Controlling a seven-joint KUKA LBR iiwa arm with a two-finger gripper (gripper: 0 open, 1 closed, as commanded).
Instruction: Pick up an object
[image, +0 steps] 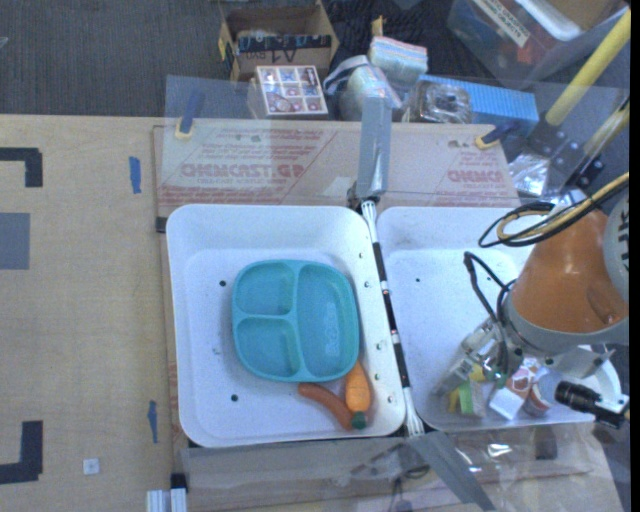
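Camera view: left bin (190, 330) holds a teal plate (295, 320), with a carrot (357, 388) and a sausage (325, 400) touching its near edge. Arm (575, 290) is low over right bin (430, 250). Claw (478, 372) sits among small items (505, 398) at the near wall; its state cannot be told.
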